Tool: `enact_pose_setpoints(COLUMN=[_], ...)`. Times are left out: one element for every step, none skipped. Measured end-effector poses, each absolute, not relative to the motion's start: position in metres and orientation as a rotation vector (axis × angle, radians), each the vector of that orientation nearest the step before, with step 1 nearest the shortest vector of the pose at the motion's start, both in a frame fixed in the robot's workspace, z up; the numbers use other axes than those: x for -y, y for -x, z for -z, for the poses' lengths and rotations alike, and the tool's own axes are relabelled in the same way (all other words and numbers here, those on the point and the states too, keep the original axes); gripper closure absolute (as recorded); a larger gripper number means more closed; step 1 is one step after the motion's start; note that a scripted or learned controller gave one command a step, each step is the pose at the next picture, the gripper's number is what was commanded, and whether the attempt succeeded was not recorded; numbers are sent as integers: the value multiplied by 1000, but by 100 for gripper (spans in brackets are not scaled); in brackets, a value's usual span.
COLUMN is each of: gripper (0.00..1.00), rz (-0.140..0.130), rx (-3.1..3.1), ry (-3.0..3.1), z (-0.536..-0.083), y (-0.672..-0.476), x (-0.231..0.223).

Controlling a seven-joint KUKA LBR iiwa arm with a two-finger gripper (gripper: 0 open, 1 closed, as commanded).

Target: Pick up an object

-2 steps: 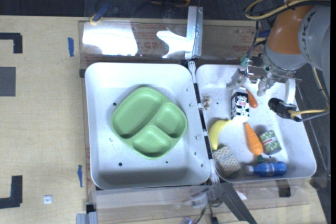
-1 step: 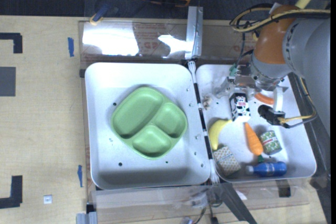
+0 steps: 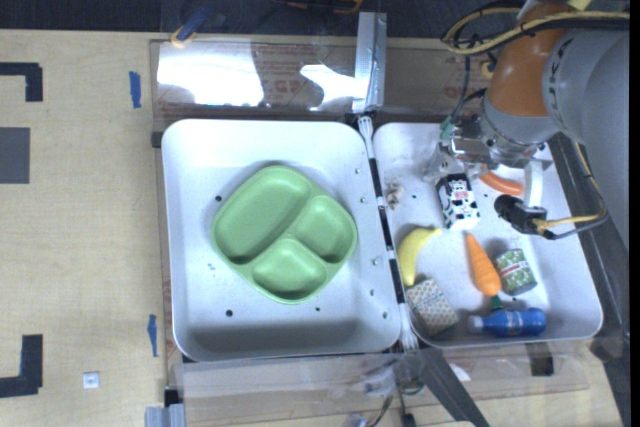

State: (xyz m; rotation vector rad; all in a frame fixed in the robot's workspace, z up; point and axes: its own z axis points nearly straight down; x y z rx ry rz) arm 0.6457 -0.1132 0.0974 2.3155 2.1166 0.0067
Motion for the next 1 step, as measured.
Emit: enact_pose_setpoints(gripper=[100], rz=[1], rx=[-2368], ry=[-2069], z=[-184], y=[-567], x=[82])
